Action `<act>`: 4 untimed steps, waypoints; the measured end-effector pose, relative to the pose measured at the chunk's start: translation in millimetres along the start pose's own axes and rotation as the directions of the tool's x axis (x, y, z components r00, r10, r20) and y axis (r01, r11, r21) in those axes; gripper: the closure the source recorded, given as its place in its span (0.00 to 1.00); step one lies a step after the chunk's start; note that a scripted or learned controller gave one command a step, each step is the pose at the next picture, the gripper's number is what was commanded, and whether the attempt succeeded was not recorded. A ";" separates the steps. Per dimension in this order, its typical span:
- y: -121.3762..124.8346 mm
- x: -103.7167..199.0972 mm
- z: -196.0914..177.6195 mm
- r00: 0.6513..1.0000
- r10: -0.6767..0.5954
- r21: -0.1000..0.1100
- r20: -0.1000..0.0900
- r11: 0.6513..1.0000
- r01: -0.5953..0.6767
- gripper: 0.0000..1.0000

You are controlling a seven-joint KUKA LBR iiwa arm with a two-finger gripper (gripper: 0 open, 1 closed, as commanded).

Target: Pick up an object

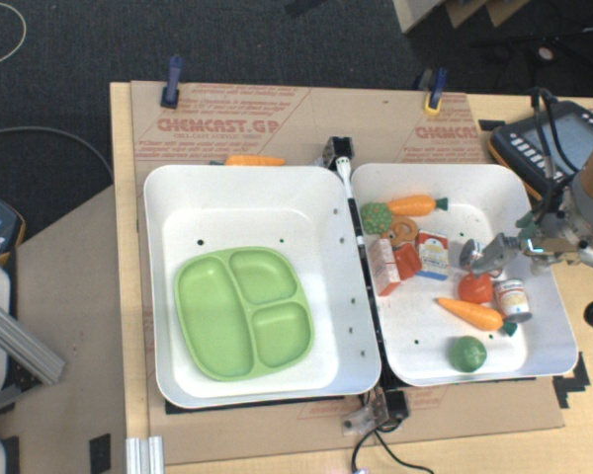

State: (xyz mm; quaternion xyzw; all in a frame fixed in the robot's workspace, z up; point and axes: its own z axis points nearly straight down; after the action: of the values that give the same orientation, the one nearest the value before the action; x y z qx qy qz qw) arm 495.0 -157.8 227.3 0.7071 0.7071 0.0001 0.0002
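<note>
Nearest the camera, a green ball (466, 354) lies in the right bin (553, 358). Higher up, the claw (479, 258) hangs above a red tomato (476, 288) beside a carrot (470, 312); its opening cannot be judged. Descending squarely over the tomato should avoid nudging neighbours.

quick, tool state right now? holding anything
tool: over the right bin by the red toy; open or shut cannot be told, nothing seen held.

I see a green divided plate (243, 311) lying in the left bin (168, 205). A blue clamp (171, 81) and a yellow clamp (435, 91) grip the table's (277, 117) far edge.
</note>
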 end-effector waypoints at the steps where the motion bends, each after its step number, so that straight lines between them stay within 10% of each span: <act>1: 0.9 -0.1 -10.8 1.000 -0.001 -0.004 0.002 1.000 0.001 1.00; 2: -14.1 41.6 -122.1 1.000 -0.006 -0.014 0.001 1.000 0.006 1.00; 3: -16.1 71.9 -58.8 1.000 -0.003 0.007 -0.003 1.000 0.003 1.00; 4: -14.8 69.7 -72.7 1.000 -0.001 -0.003 0.001 1.000 0.001 1.00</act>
State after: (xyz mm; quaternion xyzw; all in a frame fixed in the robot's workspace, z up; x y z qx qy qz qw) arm 480.2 -88.1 299.9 0.7068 0.7074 0.0009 0.0016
